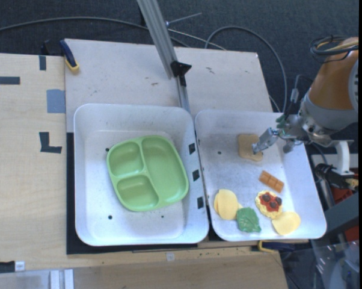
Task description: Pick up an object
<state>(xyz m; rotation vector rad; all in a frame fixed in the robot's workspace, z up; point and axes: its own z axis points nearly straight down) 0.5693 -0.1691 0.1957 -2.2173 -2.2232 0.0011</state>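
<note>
In the right bin [229, 125] lie several toy foods: a tan bread-like piece [247, 146], a small orange-brown block [271, 180], a yellow round [226, 203], a green leafy piece [248, 220], a red-and-yellow pizza-like piece [269, 202] and a pale yellow piece [286, 223]. My gripper [273, 147] hangs low over the bin's upper right, just right of the tan piece. Its fingers stand spread; the left fingertip [259, 149] is at the tan piece's right edge, the other out to the right. Nothing sits between them.
The left bin [91, 161] holds a green divided plate [148, 173]. A slanted metal pole [160, 29] rises from behind the bins. Cables run across the back of the bench, and the arm's grey-and-orange body [334, 95] stands at the right.
</note>
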